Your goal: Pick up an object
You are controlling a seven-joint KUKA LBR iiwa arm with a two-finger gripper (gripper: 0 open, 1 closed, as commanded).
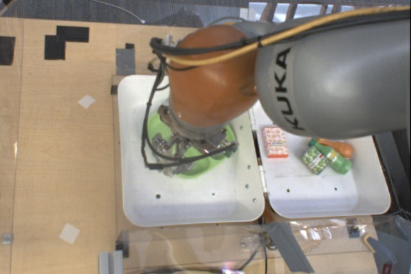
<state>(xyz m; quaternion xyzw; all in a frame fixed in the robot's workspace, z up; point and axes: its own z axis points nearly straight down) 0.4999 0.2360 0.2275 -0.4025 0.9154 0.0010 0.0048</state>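
Cables and the orange wrist hide the end effector (187, 145) over a green object (204, 163) in the left bin (192, 208); its opening cannot be told. Right bin (334, 202), nearer the desk's right edge, holds a red-and-white box (276, 142), a green bottle (327, 158) and an orange item (339, 147).

A thick, rounded robot arm (340, 74) has a smooth grey metallic shell. The name KUKA is printed on it in bold black capital letters, running lengthwise along the shell. Beyond the grey part sits a large, glossy orange band (209, 77), domed like a ball. A slim yellow-tan cable runs along the top of the arm. Black cables loop around the orange band and hang below it, beside grey metal wrist fittings.
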